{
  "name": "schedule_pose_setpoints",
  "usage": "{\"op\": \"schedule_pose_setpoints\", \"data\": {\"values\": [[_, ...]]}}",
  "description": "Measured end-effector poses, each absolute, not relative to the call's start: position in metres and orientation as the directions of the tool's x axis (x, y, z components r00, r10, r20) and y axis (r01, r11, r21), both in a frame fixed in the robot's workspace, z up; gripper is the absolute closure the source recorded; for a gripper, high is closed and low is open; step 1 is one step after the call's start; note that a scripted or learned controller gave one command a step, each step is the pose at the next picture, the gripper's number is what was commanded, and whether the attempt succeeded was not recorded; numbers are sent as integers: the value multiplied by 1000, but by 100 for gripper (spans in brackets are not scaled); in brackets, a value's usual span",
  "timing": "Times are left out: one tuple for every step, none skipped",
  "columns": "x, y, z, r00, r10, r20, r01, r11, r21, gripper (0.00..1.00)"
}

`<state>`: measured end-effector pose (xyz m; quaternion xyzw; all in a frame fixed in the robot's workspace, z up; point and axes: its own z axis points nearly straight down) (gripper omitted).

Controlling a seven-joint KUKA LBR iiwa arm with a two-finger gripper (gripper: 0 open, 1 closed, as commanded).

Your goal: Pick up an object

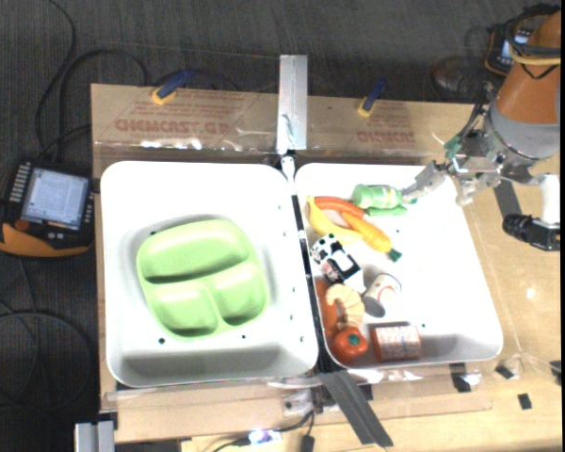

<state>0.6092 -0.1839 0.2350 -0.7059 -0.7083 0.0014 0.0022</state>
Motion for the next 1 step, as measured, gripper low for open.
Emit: {"op": "schedule_pose_setpoints", "data": {"values": [[570, -159, 127, -309, 951, 3, 951, 309, -4, 0]]}}
